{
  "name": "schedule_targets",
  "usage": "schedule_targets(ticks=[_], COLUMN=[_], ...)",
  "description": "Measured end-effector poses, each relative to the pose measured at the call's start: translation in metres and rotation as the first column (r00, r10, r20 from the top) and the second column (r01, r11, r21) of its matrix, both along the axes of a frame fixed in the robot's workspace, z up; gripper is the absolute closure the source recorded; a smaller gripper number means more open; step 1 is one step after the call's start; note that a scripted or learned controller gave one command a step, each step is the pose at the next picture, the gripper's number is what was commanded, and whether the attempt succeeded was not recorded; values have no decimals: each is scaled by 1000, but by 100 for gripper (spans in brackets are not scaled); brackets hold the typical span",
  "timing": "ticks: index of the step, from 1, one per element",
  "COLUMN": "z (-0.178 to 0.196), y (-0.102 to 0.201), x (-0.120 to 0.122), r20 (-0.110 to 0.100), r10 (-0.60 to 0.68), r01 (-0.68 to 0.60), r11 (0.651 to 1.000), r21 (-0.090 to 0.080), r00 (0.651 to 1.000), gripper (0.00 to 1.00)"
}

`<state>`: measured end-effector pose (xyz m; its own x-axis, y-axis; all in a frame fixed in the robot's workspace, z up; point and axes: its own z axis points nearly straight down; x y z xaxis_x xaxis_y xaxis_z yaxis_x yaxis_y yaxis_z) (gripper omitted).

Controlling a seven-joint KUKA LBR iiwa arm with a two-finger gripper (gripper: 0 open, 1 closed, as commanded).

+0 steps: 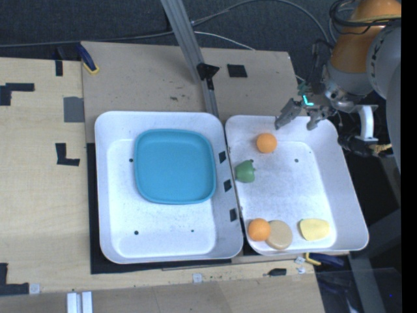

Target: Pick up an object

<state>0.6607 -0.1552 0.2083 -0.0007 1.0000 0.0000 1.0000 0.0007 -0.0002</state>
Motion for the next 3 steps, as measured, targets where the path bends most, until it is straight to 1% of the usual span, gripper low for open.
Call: schedule_targets(ticks=[1, 2, 3], z=[0, -58, -121], y=[0, -5, -2], x=[0, -9, -10], r20=[0, -5, -5], r10=[0, -1, 0], r01=[0, 1, 0], r11=[1000, 1000, 1000], r21=[0, 1, 1], r00=[1000, 1000, 1000], gripper=[0, 0, 0])
